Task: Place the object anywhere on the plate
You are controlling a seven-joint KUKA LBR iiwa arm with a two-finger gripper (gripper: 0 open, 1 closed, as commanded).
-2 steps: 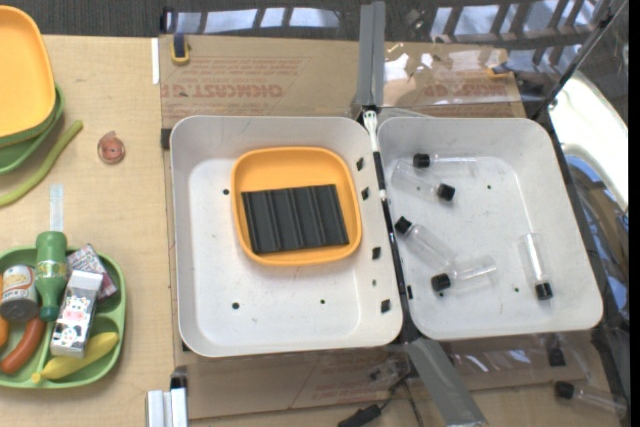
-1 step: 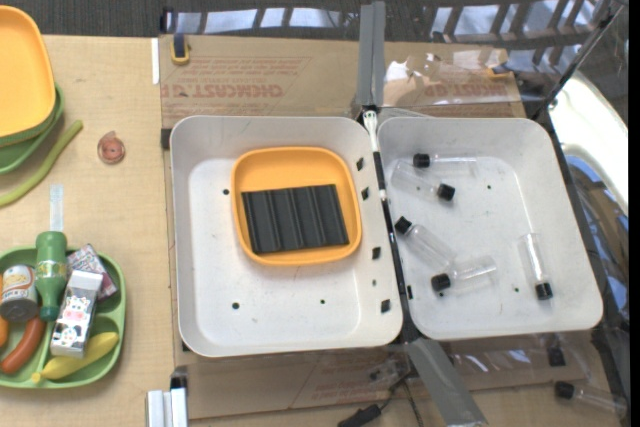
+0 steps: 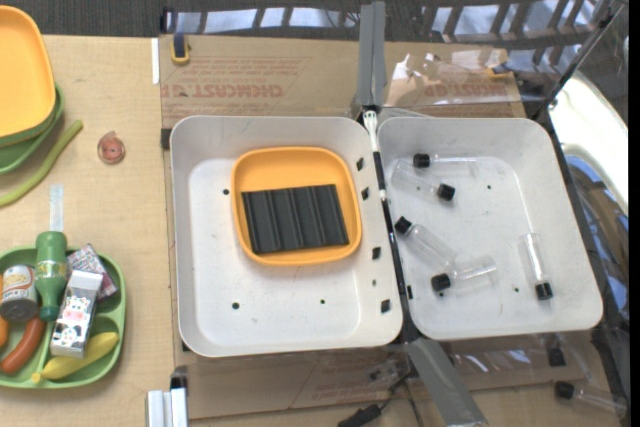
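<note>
An orange square plate (image 3: 296, 158) lies in the left white bin (image 3: 200, 305), toward its back. A black ribbed rectangular object (image 3: 296, 219) rests flat on the plate and covers most of its middle. In the right white bin (image 3: 560, 315) lie several clear vials with black caps, among them one near the back (image 3: 440, 160), one by the left wall (image 3: 420, 237) and one at the right (image 3: 535, 265).
On the bench to the left stand a green tray of toy food (image 3: 60, 335), a stack of orange and green plates (image 3: 20, 95) and a small pink piece (image 3: 111, 149). Cardboard (image 3: 260, 80) lies behind the bins. A metal rack (image 3: 500, 10) stands at the back right.
</note>
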